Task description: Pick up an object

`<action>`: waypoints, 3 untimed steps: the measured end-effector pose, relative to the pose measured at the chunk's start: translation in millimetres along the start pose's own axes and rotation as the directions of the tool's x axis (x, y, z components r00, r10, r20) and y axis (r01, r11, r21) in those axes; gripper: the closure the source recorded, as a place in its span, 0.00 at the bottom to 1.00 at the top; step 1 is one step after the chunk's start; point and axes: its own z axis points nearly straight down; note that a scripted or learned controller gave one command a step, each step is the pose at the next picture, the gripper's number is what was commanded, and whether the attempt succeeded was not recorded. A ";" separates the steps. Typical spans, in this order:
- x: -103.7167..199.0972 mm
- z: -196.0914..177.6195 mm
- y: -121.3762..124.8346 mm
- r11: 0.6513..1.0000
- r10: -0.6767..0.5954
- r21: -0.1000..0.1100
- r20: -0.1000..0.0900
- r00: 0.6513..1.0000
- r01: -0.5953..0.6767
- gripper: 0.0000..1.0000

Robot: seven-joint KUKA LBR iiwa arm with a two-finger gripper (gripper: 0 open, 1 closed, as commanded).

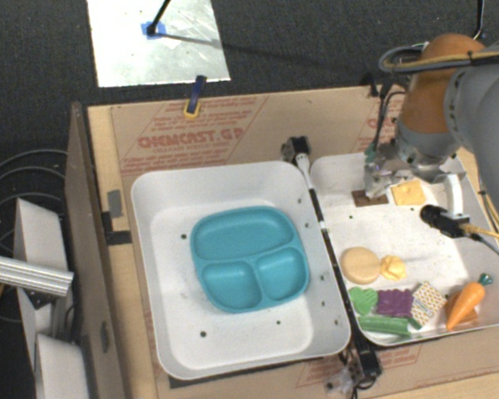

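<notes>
Camera view: the gripper stands low over the far left part of the right bin, at the end of the grey arm that enters from the right. Whether it is parted or closed cannot be told from this angle, and nothing is seen held in it. Just beside it on the bin floor lie a tan square piece to its right and a small brown piece to its left. Nearer the camera lie a round beige disc touching a yellow lump. Along the near edge are a green piece, a purple piece, a patterned piece and a toy carrot, close together. The left bin holds a teal divided tray, lying flat near its middle.
</notes>
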 end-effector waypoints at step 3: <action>12.5 -39.5 -30.5 1.000 0.007 0.009 -0.001 1.000 -0.007 1.00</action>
